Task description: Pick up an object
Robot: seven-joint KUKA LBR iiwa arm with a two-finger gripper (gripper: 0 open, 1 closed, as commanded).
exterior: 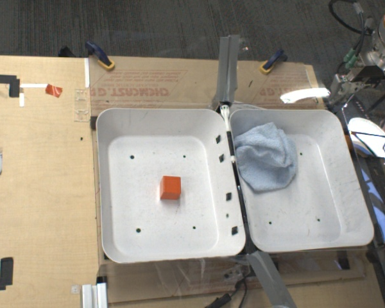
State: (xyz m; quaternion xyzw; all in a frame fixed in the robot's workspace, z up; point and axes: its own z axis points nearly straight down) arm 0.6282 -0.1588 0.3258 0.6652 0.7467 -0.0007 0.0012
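Checking the gripper (367, 63) first, you saw it as cabled grey hardware up at the right edge of the view, beyond the back right corner of the right bin (348, 172). How far it stood open could not be told from this angle, and nothing could be seen in its hold. It stood well apart from everything in the bins.

Right bin: you logged one crumpled grey-blue cloth (264, 156), bunched against the bin's left wall, toward the back left corner.

Left bin (104, 172): you logged one small orange-red block (171, 188), near the middle of the floor, slightly toward the front edge, touching no wall.

The two bins sat side by side, rims meeting along a grey bar (228, 63) that ran back between them. Under them lay a cardboard sheet (154, 85), held at its back edge by two blue-and-yellow clamps (99, 54). Left of the bins you noted the wooden bench top (38, 172) with a scrap of red tape (53, 90) near its back edge.
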